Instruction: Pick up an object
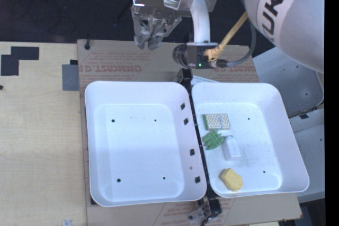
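I see the gripper (151, 35) up high at the top of the view, above the far edge of the cardboard sheet (119, 63), beyond both bins and over neither. It's blurry and seen against dark background; I can't tell whether it is spread or pressed together. Nothing visible hanging from it.

Candidate things all sit in the right bin (267, 114), bunched on its left half, near the divide with the left bin (137, 145):
- green-and-white checkered pad (217, 121), lying flat, farthest back of the four.
- green leafy piece (212, 139), just in front of the pad and toward the left wall, close to touching the pad's near edge.
- pale see-through block (231, 150), just right of the leafy piece, edges hard to make out against the white floor.
- yellow lump (231, 179), nearest the front wall, apart from the other three.

Gripper is well apart from all four, off to their back-left.

Both bins rest side by side on the cardboard sheet, which lies on the pale bench (37, 140). The grey arm (288, 2) comes in from the upper right.
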`<act>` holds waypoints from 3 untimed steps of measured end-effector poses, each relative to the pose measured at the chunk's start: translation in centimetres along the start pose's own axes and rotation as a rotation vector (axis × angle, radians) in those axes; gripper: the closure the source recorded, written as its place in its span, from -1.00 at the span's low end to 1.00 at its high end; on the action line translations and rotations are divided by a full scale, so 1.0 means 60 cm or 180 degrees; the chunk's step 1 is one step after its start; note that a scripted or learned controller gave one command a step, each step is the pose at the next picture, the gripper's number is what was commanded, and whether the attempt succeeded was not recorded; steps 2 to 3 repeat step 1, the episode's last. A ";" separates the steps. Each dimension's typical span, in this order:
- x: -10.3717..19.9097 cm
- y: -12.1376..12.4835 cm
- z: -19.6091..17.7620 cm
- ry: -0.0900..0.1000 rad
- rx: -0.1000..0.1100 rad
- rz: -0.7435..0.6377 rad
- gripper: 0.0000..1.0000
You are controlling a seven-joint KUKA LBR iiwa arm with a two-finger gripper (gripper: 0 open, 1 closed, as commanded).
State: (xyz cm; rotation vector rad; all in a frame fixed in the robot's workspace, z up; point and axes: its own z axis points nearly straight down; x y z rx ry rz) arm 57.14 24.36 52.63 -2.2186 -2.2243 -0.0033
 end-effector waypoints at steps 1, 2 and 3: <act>0.001 0.000 -0.019 -0.0008 0.0014 -0.0006 1.00; 0.001 0.000 -0.019 -0.0008 0.0014 -0.0006 1.00; 0.001 0.000 -0.019 -0.0008 0.0014 -0.0006 1.00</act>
